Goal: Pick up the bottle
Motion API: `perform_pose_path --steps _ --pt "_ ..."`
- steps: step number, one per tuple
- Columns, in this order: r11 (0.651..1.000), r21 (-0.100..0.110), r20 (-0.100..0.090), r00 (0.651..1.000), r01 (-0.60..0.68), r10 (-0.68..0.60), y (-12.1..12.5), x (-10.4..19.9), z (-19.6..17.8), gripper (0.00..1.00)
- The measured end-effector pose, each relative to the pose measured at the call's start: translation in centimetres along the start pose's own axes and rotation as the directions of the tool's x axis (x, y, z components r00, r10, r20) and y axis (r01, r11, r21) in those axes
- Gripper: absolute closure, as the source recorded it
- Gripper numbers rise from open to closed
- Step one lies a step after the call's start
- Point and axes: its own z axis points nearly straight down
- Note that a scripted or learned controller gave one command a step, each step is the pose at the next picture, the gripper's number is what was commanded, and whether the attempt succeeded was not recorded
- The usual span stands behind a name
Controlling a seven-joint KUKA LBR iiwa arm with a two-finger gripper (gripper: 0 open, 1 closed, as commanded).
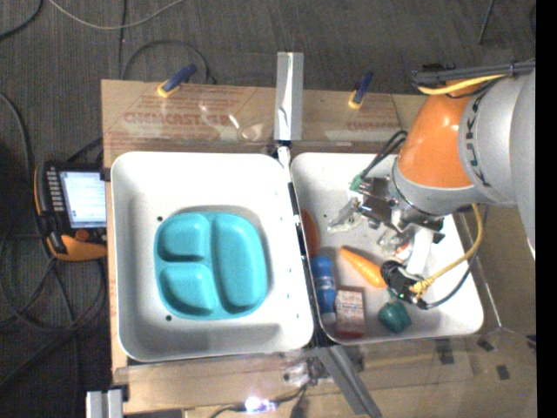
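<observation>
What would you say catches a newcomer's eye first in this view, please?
Probably the bright turquoise divided tray lying in the left white bin, and the arm's orange band above the right bin. After that, the clutter along the right bin's near side: a blue bottle by the dividing wall, a carrot beside it, a small carton and a dark green object.

The bottle [324, 283] was blue, with a darker blue band near its upper end and a pale patch on its body. It lay on its side on the floor of the right bin [470, 320], close along that bin's left wall, its long axis running roughly up and down the view. Its lower end sat just beside a small red and white box [350, 311]. An orange carrot [363, 266] lay near its right.
</observation>
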Motion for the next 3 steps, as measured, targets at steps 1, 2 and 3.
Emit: perform_pose_path --steps 1,2,3 --pt "1.0 -0.004 0.003 1.0 -0.011 0.011 1.4 16.5 -11.9 0.0" --pt "1.0 0.0 0.004 1.0 0.007 -0.007 -2.6 23.1 7.3 0.0" --pt "0.999 -0.007 -0.003 0.999 -0.044 0.044 0.1 26.7 10.8 0.0"
